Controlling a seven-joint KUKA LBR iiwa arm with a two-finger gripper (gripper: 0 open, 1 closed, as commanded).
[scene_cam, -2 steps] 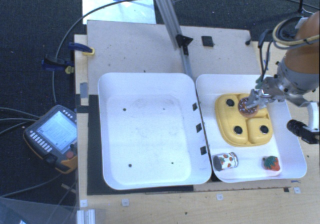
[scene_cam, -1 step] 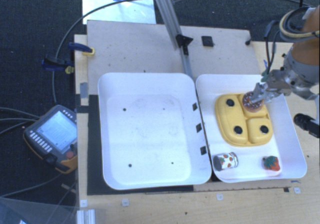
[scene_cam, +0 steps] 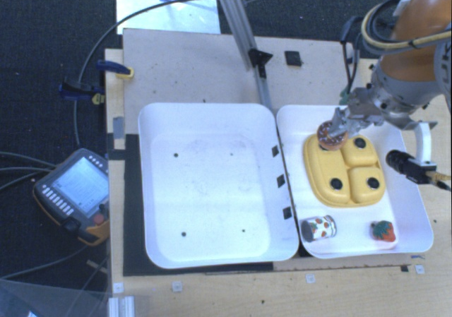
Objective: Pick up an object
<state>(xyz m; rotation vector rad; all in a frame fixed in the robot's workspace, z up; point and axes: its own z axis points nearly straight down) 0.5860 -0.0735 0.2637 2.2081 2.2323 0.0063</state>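
My gripper (scene_cam: 332,130) reaches down from the right into the right bin (scene_cam: 296,167), over the upper left corner of a big yellow block (scene_cam: 346,167) with black dots. A small brown round object (scene_cam: 328,137) sits right at the gripper's tip, against the yellow block's edge. Whether it is gripped or merely lies under the tip is unclear. A small patterned jar (scene_cam: 318,228) lies on its side near the bin's front. A red strawberry-like piece (scene_cam: 383,231) rests at the front right corner.
The left bin (scene_cam: 152,167) stands beside the right one, with a black divider strip between them. A grey pole (scene_cam: 236,19) slants across the back of the bench. A teach pendant (scene_cam: 76,192) lies off the bench to the left.
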